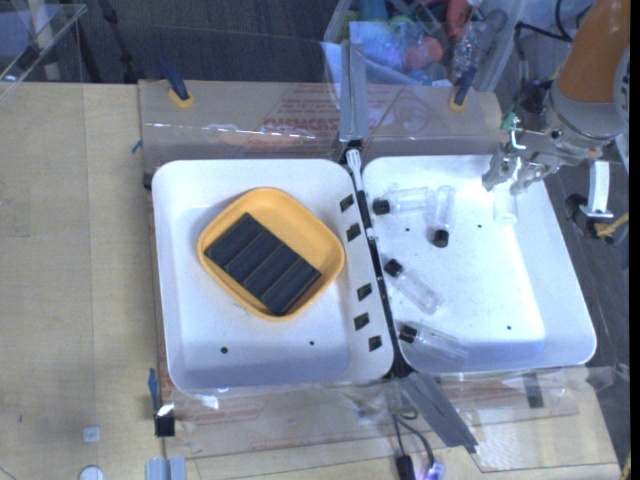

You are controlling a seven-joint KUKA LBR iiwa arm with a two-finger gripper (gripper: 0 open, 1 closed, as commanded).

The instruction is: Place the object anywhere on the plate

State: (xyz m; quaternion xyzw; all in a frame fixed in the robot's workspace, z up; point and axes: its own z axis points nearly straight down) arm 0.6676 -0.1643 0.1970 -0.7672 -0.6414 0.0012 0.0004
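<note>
I am a grey arm with an orange band above my wrist, reaching in from the right over a pale wooden desk [60,268] that carries two shallow white bins side by side. The landmark here is the yellow plate [325,243], a rounded square dish lying in the left bin [190,358]. On that plate rests a dark, ribbed rectangular block [262,260], turned at an angle and covering much of the plate's middle. Right of the plate, across the divider between the bins, the right bin [550,318] holds several clear plastic vials with black caps [415,200], scattered and lying on their sides; one sits near the divider, others farther right and lower. My end effector [510,173] hangs far to the right of the plate and above its level in the frame, over the upper right corner of the right bin, with nothing seen between its metal fingers; I cannot tell how wide they stand. Beyond the plate, past the bins' far edge, a clear box of colourful items [430,18] stands.
</note>
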